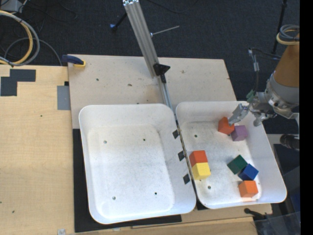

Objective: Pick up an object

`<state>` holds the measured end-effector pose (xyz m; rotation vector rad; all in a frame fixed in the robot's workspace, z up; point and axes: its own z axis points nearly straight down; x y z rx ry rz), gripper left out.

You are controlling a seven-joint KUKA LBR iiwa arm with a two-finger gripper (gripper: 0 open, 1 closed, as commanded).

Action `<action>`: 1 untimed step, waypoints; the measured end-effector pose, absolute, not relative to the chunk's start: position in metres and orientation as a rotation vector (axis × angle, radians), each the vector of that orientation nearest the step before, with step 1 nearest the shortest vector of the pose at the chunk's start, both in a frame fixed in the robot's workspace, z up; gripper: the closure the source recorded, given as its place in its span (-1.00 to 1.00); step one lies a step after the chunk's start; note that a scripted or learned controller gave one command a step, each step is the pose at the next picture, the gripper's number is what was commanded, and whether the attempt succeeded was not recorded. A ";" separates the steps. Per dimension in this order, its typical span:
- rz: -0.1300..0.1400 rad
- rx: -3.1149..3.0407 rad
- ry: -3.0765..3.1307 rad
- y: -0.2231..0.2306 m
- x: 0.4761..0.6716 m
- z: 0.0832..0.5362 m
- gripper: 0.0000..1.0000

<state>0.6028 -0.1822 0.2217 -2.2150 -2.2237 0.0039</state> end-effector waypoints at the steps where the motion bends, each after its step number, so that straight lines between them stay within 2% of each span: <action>1: -0.002 -2.219 -2.229 -0.197 0.640 0.248 -1.00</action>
